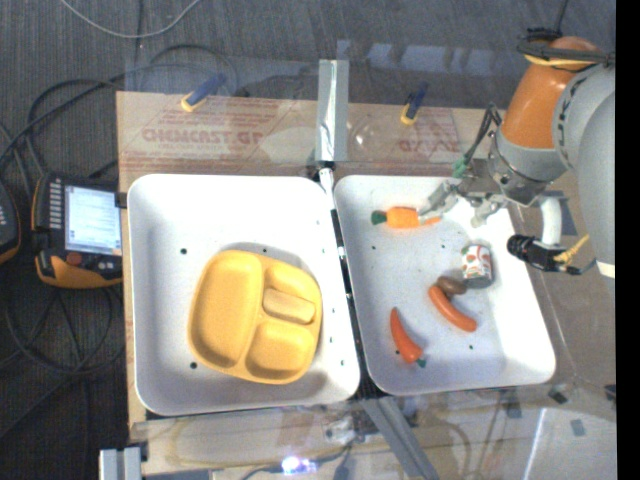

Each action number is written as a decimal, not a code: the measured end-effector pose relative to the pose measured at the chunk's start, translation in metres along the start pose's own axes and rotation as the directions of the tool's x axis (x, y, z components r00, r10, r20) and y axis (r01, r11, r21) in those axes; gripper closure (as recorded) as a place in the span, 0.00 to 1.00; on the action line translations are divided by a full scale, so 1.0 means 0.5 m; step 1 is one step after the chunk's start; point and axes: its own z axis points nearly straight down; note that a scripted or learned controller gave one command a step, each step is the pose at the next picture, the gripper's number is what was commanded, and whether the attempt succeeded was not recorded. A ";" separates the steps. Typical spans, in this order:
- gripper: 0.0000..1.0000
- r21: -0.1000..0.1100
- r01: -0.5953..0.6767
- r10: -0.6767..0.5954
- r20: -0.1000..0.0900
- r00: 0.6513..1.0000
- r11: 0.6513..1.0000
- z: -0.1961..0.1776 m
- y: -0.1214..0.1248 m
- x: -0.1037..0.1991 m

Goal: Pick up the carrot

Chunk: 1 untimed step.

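Observation:
The carrot (405, 218) is short and orange with a green stub at its left end. It lies flat near the back left of the right bin (520, 363). My gripper (460, 207) hovers just right of the carrot's tip, at the bin's back edge. It is open, with one finger (437, 204) close to the carrot's right end and nothing between the two fingers.
In the right bin also lie a small can (478, 265), a sausage (453, 309) and a red chili pepper (405, 338). The left bin (160, 228) holds a yellow divided plate (232, 308) with a bread-like piece (287, 306) on it.

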 end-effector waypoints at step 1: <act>0.00 0.013 0.208 -0.208 0.000 0.978 0.978 0.127 0.046 0.035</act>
